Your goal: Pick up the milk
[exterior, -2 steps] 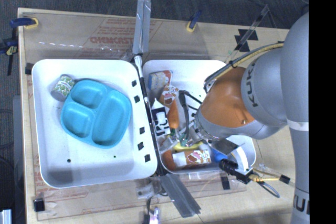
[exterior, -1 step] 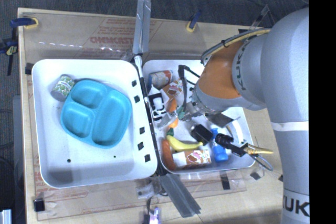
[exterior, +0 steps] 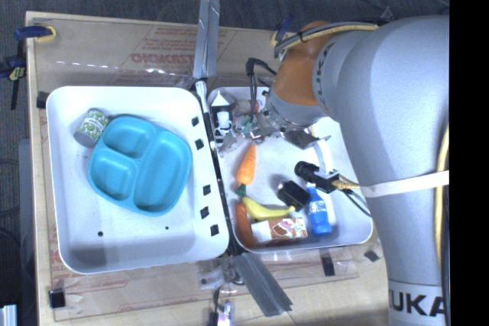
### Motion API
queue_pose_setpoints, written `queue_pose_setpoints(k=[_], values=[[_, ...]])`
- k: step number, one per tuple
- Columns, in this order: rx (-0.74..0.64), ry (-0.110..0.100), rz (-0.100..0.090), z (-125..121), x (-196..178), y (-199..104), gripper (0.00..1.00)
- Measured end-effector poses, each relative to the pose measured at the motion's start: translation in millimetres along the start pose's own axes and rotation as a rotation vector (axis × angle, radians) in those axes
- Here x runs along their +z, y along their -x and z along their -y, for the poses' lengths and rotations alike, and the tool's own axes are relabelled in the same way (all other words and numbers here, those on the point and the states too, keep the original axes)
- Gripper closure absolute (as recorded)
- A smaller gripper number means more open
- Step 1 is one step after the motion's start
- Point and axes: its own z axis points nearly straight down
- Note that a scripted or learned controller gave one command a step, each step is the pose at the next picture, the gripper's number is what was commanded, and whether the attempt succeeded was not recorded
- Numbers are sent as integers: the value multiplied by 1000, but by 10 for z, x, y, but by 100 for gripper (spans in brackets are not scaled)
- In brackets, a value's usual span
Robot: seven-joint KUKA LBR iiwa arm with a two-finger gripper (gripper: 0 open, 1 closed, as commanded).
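Where banana (exterior: 267,208) lies, right bin (exterior: 353,234), milk (exterior: 280,230)

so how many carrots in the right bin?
2. One orange carrot lies mid-bin, just below the pincer. A second orange carrot lies at the bin's lower left corner beside the yellow banana. The grey arm covers much of the bin, so more may be hidden.
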Motion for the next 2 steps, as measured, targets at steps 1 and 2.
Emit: queue_pose_setpoints(k=[1, 2], values=[[1, -68, -40, -198, 119, 257, 0], [183, -56, -24, -256, 103, 174, 0]])
